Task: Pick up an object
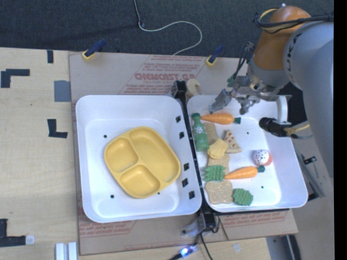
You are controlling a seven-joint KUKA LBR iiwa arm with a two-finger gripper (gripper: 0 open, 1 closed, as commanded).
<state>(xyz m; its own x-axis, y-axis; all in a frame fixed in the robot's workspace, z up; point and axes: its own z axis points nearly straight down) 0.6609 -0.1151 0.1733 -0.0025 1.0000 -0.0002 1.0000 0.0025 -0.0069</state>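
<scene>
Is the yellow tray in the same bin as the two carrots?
No, the yellow tray lies in the left bin, while both carrots lie in the right bin.

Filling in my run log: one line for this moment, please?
gripper: open, above right bin's far end | nearest: carrot | holding: nothing

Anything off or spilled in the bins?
Nothing stands out. The yellow tray lies flat in the left bin; the toy foods, such as the green bottle, all lie inside the right bin, none spilled.
</scene>
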